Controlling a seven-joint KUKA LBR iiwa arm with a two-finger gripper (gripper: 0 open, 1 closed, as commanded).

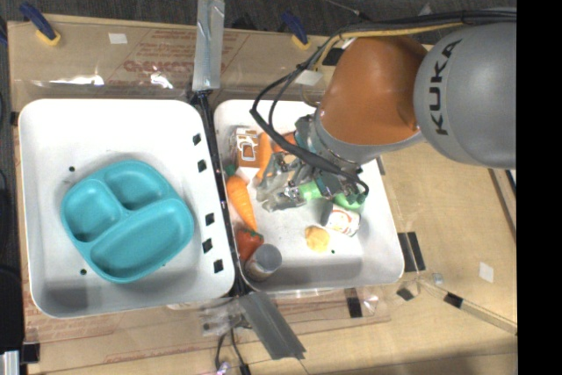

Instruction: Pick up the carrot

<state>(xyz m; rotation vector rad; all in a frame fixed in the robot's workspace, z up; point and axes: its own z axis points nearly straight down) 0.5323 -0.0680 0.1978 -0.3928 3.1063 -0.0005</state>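
We see the arm [421, 92] reaching over the right bin [379, 252], its gripper [283, 187] down among the clutter near the bin's middle. The metal tip is a blur of parts from this angle, so we cannot tell how it is set or whether it has hold of anything. The carrot [241, 199] lies just beside the gripper, on the side toward the left bin [35, 189], close along the right bin's inner wall. Past the carrot's lower end sit a red item [248, 240] and a grey cup [265, 259]. On the gripper's other side lie a yellow piece [316, 237] and a white-and-green item [347, 219]. A teal divided plate [127, 217] rests in the left bin.
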